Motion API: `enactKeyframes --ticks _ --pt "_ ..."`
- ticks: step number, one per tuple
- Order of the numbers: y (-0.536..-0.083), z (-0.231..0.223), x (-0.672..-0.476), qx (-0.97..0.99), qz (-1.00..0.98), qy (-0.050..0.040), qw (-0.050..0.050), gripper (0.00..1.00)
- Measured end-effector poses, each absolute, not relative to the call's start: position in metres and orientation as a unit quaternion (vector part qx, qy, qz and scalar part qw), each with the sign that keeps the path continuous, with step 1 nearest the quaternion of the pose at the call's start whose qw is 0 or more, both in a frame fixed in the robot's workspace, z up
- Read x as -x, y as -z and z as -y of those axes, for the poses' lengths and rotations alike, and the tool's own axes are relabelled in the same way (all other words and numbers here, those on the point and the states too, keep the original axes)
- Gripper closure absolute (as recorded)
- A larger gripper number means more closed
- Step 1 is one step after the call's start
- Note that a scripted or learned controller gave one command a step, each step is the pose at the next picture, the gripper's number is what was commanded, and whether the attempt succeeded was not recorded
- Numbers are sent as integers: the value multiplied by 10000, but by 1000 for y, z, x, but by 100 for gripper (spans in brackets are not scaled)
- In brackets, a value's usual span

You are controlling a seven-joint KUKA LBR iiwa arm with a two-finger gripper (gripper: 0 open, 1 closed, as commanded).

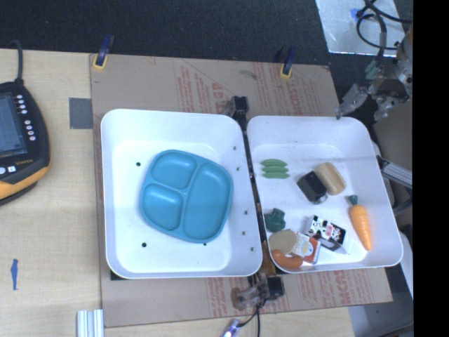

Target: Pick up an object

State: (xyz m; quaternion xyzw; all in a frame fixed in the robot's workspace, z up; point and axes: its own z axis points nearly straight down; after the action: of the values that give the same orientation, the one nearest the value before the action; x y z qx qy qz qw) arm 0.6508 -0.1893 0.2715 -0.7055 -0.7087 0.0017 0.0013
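My gripper (366,106) hovers past the far right corner of the right bin (365,135), above the bench, with its two fingers spread and nothing between them. In the right bin lie a green pea pod (274,168), a black block (311,187) touching a tan bread roll (331,177), an orange carrot (360,225), a dark green piece (274,220), a black-and-white packet (327,232), a tan round disc (283,240) and an orange sausage (287,261). A blue divided plate (186,195) lies in the left bin (116,153).
Both bins sit on a cardboard sheet (210,83) held by clamps (102,52) at its far edge. A teach pendant (17,142) lies on the bench at the far left. Cables (372,20) hang at the top right.
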Motion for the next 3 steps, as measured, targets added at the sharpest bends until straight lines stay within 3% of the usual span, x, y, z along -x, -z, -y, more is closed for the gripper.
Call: enactKeyframes --ticks 1,2,3 --pt "-106 177 -592 7053 7089 -23 20 0" --pt "-91 123 -548 7047 7095 -18 19 0" --pt "-92 156 -556 7063 7079 -9 4 0"
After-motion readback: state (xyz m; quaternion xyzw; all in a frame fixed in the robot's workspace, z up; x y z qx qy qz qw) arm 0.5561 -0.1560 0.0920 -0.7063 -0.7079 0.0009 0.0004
